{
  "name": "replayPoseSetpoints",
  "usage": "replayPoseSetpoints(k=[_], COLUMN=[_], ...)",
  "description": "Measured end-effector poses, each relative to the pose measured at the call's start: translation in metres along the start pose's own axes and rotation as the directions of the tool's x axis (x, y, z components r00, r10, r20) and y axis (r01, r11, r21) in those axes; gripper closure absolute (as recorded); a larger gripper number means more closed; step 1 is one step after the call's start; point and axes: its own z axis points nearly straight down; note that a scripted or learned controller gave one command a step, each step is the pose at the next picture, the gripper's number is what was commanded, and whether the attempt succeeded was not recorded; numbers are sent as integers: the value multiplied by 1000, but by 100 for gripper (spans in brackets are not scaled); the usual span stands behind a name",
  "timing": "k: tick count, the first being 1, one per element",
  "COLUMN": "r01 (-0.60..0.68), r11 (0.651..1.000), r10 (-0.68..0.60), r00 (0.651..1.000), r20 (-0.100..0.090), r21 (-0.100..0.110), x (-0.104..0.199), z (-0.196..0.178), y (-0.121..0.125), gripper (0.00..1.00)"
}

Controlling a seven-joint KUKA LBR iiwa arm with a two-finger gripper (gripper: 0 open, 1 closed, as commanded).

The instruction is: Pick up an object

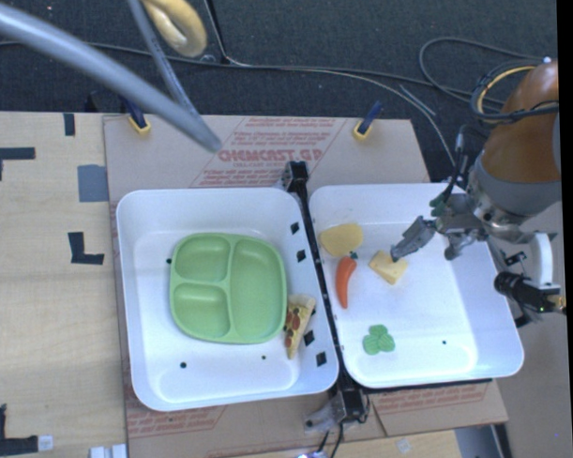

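A cardboard sheet (265, 144) with red print lies across the pale wooden bench (45, 307) and carries two shallow white bins set side by side, their inner walls touching along a black clip strip. The left bin (146, 369) is smooth plastic with rounded corners; most of its floor is taken by a light green tray (228, 288), a rounded square divided into three compartments. Just beside the tray's right edge, against the bin's inner wall, rests a small pizza slice (296, 326), tan and speckled.

The grey arm (519, 168), with its orange band at the top right, reaches in over the right bin (497, 352). The gripper (411, 240) hangs low over that bin, and its dark fingers look spread apart with nothing between them (the tips are small and somewhat blurred).

The loose items all sit in the right bin. A pale yellow rounded piece (341, 237) lies near the inner wall at the top. Just below it is an orange carrot (345, 279), narrow and tapered, lying roughly lengthwise. To its right is a yellow cheese wedge (388, 267), blocky and flat-faced, just under and beside the gripper's tip; whether they touch cannot be told. A small green lobed piece (378, 340) sits apart, lower in the bin, with bare floor around it.
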Motion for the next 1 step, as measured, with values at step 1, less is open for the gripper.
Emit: replayPoseSetpoints(k=[1], r01=[3], r11=[1000], r10=[-3], r00=[1000], r20=[2], r21=[-12], x=[0], z=[-6], y=[2], gripper=[0])
